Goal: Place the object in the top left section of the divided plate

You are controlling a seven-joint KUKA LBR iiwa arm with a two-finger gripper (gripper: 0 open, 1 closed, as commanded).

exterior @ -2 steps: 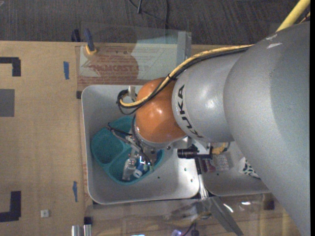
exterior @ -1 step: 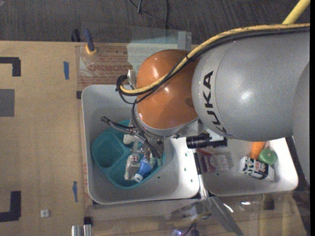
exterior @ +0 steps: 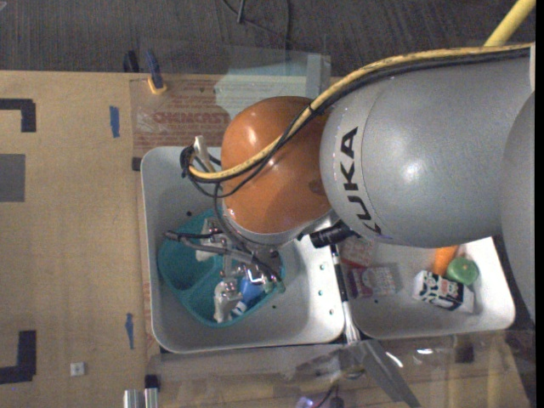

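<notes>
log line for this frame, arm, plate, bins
arm: over left bin | gripper: above teal plate, blue item under it | right bin: carton, green item

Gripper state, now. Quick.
Gripper: over the teal divided plate in the left bin; open or shut cannot be told, nor whether it holds anything.

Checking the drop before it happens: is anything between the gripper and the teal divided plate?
Nothing visible does. The gripper hangs right over the teal divided plate in the left bin; a small blue object sits by its tip.
</notes>
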